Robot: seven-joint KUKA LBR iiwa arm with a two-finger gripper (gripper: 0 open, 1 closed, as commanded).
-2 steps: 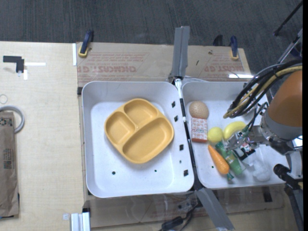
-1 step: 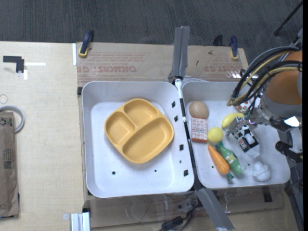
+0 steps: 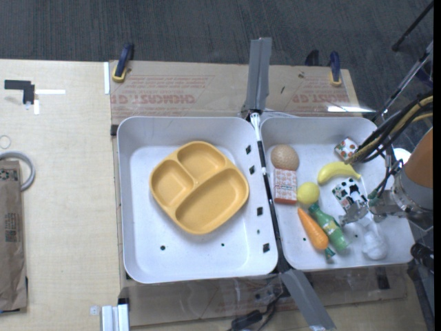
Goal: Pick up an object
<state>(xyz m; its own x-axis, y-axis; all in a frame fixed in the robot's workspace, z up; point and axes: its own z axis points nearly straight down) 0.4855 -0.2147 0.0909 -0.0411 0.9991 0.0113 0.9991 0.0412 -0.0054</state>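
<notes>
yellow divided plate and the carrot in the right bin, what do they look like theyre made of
The yellow divided plate looks like moulded plastic with a matte to satin finish: uniform colour, smooth rounded rims between its three compartments. The carrot seems to be toy plastic too: flat, even orange and a smooth surface, though at this size rubber or foam cannot be ruled out.

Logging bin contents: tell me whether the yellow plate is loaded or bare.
Bare. The yellow plate lies flat in the left bin, all three compartments showing only their yellow floors.
</notes>
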